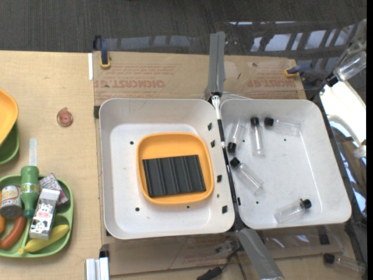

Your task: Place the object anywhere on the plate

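Note:
An orange plate (175, 143) with rounded corners lies in the middle of the left bin (116, 174). A black ridged rectangular block (175, 175) rests flat on the plate and covers most of its inner area. In the right bin (317, 174) lie several clear vials with black caps, among them one (257, 137) near the back, one (247, 174) by the left wall and one (291, 210) near the front right. A pale part of the arm (348, 104) stands at the right edge, outside the right bin.
A green tray (64, 229) with toy food and small bottles sits on the wooden table at the left. An orange bowl (6, 118) is at the far left edge. Clamps hold the cardboard behind the bins.

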`<state>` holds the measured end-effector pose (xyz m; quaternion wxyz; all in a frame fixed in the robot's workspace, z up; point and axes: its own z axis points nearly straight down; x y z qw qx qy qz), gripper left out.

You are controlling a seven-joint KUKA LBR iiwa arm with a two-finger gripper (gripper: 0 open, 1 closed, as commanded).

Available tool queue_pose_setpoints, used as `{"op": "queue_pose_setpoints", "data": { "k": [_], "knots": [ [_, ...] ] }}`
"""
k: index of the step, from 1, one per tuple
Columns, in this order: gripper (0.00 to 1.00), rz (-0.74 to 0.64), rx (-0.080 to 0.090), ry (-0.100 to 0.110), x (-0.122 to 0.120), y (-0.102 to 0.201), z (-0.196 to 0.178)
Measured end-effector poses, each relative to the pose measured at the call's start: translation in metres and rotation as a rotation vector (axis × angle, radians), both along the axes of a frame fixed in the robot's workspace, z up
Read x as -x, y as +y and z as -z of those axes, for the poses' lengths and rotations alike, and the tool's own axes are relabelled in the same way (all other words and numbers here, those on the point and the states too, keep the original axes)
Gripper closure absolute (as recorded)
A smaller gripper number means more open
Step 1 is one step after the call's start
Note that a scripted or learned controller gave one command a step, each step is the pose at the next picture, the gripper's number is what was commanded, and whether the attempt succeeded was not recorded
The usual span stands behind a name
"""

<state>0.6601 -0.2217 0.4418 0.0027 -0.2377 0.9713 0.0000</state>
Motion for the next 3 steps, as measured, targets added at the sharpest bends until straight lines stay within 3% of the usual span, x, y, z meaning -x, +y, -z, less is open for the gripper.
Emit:
{"op": "queue_pose_setpoints", "data": {
  "k": [1,2,3],
  "knots": [
    [1.0,-0.348,0.001,-0.001,0.0001,0.0001,-0.0006],
    [1.0,-0.523,0.002,-0.002,0.0001,0.0003,-0.0009],
    [1.0,-0.833,0.003,-0.002,0.0001,0.0003,-0.0005]
  ]
}}
